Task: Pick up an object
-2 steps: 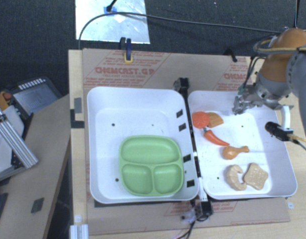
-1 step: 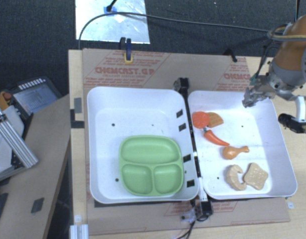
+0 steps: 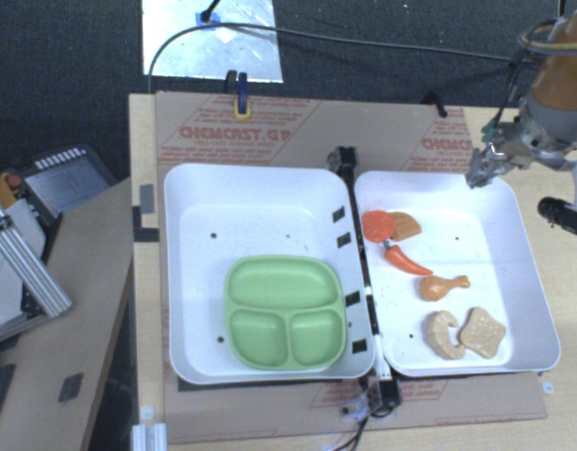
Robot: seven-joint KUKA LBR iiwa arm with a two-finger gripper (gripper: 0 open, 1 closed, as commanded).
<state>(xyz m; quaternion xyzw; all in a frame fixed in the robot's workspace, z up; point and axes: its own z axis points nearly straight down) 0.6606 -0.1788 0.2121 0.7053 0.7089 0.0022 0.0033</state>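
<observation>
**Camera view: gripper over far right bin corner, food pieces on bin floor**

Bench carries two shallow white bins side by side. Left bin (image 3: pixel 190 205) holds a green divided tray (image 3: pixel 285 310) with one long compartment at the back and two smaller ones in front; it sits toward the near right part of that bin.

Right bin (image 3: pixel 514 242) holds the loose items, all lying on its floor:
- red-orange round piece (image 3: pixel 378 225) near the left wall, touching an orange-tan piece (image 3: pixel 405 225) just beside it on the right
- red chili-shaped piece (image 3: pixel 407 259) just below those two, lying at a slant
- orange drumstick-shaped piece (image 3: pixel 443 286) near the middle
- pale curved piece (image 3: pixel 444 334) and tan toast-shaped piece (image 3: pixel 482 332) side by side toward the near edge, touching or nearly so

Arm (image 3: pixel 557 83) comes in from the right, grey with orange band. Gripper (image 3: pixel 480 174) hangs at the far right corner of the right bin, about over the rim (well apart from every item). Nothing is seen between the fingers; whether they are spread or closed I cannot tell at this size and angle.

Cardboard sheet (image 3: pixel 270 130) lies under both bins.
</observation>
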